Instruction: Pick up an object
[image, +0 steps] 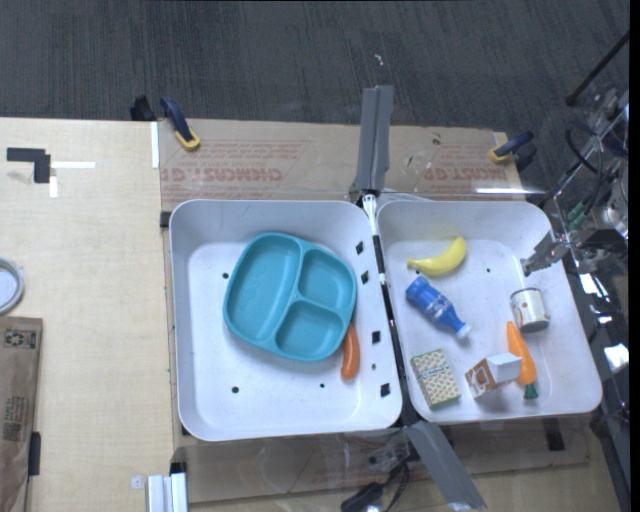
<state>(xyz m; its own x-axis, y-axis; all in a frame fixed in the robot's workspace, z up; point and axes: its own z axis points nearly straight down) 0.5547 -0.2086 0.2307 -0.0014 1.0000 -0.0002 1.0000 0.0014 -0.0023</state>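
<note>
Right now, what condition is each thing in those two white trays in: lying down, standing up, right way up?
blue plate: right way up in the left bin, compartments facing up.
sausage: lying flat beside the plate's lower right edge.
banana: lying flat in the right bin.
blue bottle: on its side, cap toward lower right.
can: tipped on its side.
carrot: lying flat.
small carton: lying against the carrot.
cracker box: lying flat.
</note>
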